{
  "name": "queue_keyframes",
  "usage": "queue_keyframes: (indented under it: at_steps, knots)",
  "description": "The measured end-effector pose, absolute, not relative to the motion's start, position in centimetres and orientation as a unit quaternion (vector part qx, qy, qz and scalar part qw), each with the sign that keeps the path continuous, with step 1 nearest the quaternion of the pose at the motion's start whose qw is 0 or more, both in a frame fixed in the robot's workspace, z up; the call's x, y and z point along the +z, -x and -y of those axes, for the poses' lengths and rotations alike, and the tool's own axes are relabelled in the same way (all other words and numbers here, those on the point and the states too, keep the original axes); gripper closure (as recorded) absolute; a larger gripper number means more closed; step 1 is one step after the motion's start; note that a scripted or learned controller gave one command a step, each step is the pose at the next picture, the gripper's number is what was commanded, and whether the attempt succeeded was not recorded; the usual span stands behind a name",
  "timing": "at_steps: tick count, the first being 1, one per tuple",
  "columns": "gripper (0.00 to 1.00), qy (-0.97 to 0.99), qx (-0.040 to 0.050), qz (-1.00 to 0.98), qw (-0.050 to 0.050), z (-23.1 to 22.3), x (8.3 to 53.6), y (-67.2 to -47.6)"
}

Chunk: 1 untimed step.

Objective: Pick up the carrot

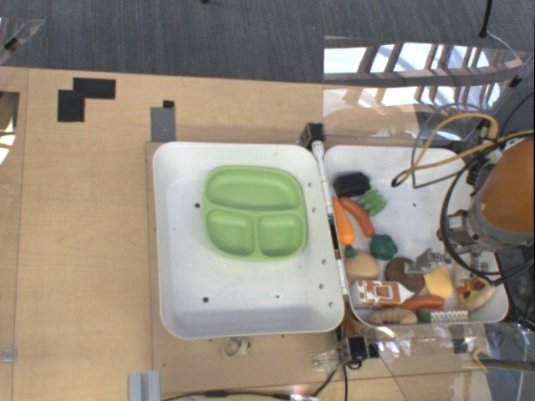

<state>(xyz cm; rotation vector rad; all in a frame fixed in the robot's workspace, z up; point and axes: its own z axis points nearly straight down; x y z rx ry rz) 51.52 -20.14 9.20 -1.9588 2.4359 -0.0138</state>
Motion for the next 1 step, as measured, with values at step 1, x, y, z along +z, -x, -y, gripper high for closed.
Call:
queue_keyframes:
  at_steps: [1]
  knots:
    - [1.0,0.626,-0.0083,-0.779,0.014,19.91,10.51,-52.02]
